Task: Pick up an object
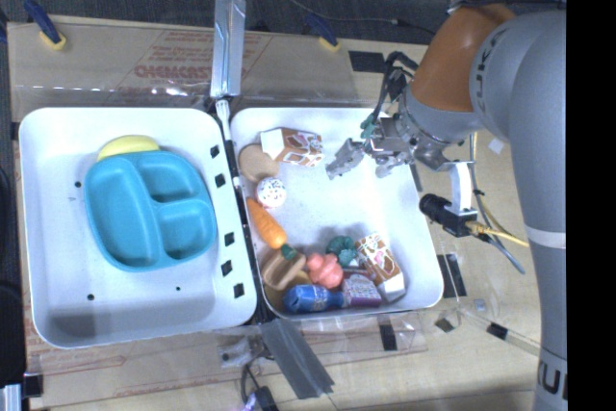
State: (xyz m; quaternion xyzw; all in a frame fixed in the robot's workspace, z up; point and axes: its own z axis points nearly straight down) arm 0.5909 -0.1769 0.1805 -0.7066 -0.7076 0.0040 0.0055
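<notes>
Nothing is picked yet, so we take as the likeliest thing the small printed carton lying on its side near the far edge of the right bin, just beside the round tan disc. We judge it light and fairly stiff, with flat cardboard-like faces that should take a grip well across its narrow width; a squeeze too hard might dent it.

The gripper hangs over the bare middle-far part of the same bin, a little to the carton's right, and its two fingers stand apart with nothing between them.

Along the bin's left wall lie a white speckled ball and a carrot. At the near edge a crowd of toy food is packed together: a second printed carton, a blue can, a pink piece. These touch one another, so we think they would be harder to take singly.

The left bin holds a blue divided tray with something yellow at its far edge.
</notes>
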